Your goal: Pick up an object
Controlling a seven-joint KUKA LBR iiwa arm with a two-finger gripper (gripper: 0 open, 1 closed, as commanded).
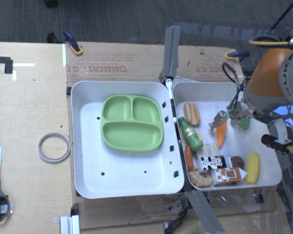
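Now the arm (271,77) reaches in from the right edge of the frame, and its hand (219,121) hangs low over the right bin (205,94), in that bin's upper middle. The metal tips sit right at the top of the carrot (220,134), touching it or just above it; from this angle I can't tell whether the hand is spread or pressed together, and nothing is visibly pinched between its tips.

Candidates are plenty. A hot dog bun (191,114) lies just left of the hand, a green bottle (191,134) slants below that, and a corn cob (253,167) rests toward the bin's lower right. Small toys crowd the lower edge, including a patterned box (211,162) and a croissant (200,179). Over in the left bin (88,179) sits a green divided plate (132,122), well apart from the action. A tape ring (53,146) lies on the counter (29,111) at the far left.

The risk, I'd judge, is the carrot itself: it tapers and is smooth, so a close near its narrow end could squeeze it out sideways. A green item (243,123) sits near the wrist and could get nudged. Coming down off-centre, the tips might simply push the carrot along the bin floor and close on air.
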